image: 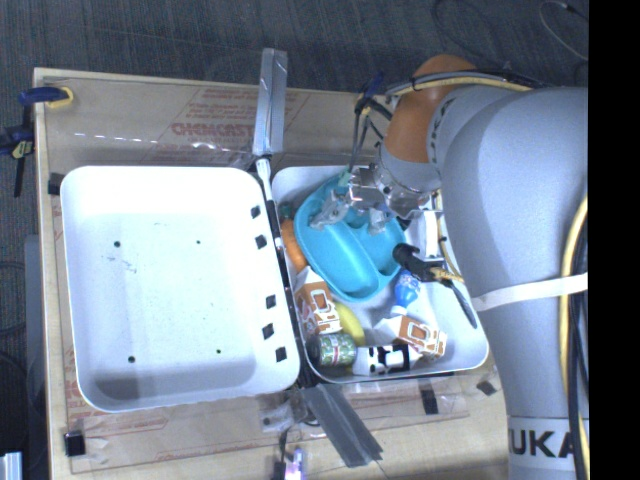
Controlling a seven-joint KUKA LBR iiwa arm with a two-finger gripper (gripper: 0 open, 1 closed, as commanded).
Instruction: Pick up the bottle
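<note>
Broad, smooth grey arm (520, 198) with an orange band (415, 123) above the wrist. White "UKA" lettering low on the casing, a pale strap across it. Thin dark cables near the band.

White letters "UKA", cut off at the picture's edge, stand on the grey arm (530, 268) near the bottom right. Red print runs along the bench's (150, 108) far edge, upside down and too faint to read.
</note>
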